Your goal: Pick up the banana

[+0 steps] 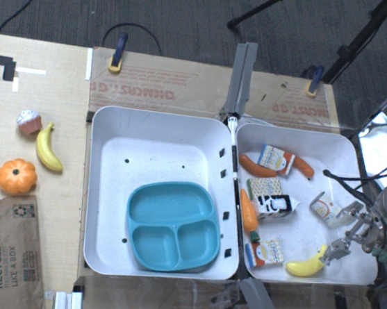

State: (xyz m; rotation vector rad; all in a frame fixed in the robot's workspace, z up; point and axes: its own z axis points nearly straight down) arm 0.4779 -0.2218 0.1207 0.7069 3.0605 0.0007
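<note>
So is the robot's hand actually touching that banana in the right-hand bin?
Cannot tell. In the camera view the hand sits right at the stem end of the banana, overlapping it, but the slanted angle shows neither clear contact nor a gap.

Metal-grey gripper (342, 247) (black cables trailing), perhaps orange above the wrist

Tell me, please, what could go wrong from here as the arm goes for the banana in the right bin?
The banana lies close to the right bin's near wall, so the gripper may strike the rim or only clip the banana's tip. A small carton lies just beside it and could be nudged or caught too. A second banana lies on the bench outside the bins, a possible wrong target.
</note>
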